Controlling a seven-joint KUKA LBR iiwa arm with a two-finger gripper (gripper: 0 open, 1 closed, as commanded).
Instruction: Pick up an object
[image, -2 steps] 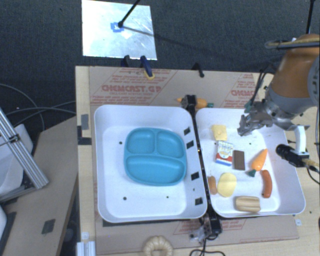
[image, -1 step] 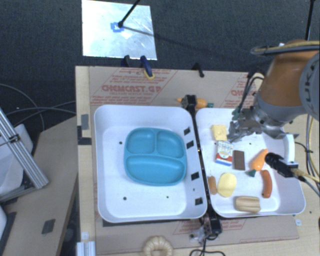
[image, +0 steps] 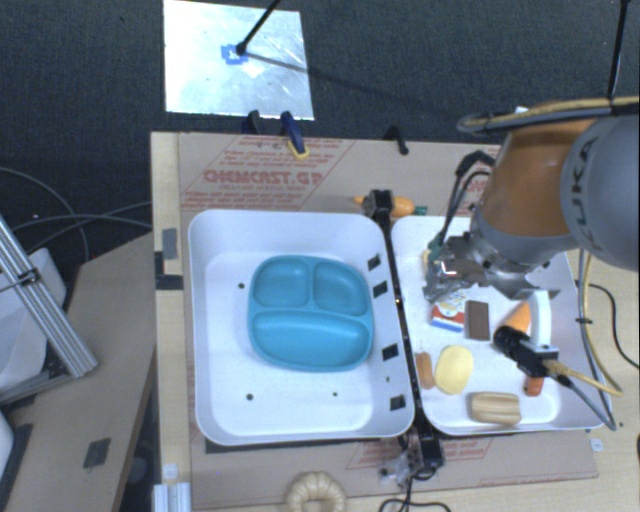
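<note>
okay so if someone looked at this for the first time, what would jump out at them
Probably the bright blue divided plate, alone in the left bin. Next, the big grey and orange arm hanging over the right bin, above a clutter of small toy foods along that bin's near side.

The arm (image: 560, 190) runs off the right edge and hides the gripper's fingertips and much of the right bin (image: 440, 415).
</note>
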